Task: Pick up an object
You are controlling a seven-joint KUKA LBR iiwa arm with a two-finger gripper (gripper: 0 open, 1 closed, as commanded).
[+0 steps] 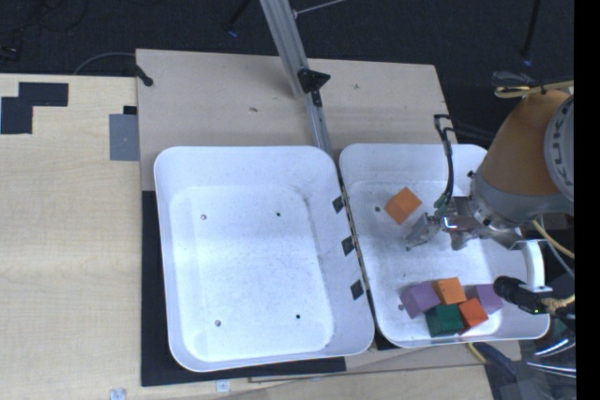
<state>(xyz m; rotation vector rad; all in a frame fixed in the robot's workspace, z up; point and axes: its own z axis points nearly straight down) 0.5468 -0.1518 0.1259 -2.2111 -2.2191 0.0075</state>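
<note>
An orange cube (404, 204) lies tilted in the middle of the right bin (375, 166). My gripper (435, 241) hangs just to its right and a little nearer the front, apart from the cube. Its two fingers are spread open, with only the white bin floor between them. At the bin's front right several blocks sit bunched together: a purple one (419, 298), an orange one (450, 289), a green one (444, 321), a red one (472, 314) and another purple one (488, 300).
The left bin (246, 258) stands beside the right one, with black clips (349, 244) along their shared wall. A grey aluminium rail (281, 33) slants up from behind the bins. The arm's orange band (525, 145) overhangs the right bin's right edge.
</note>
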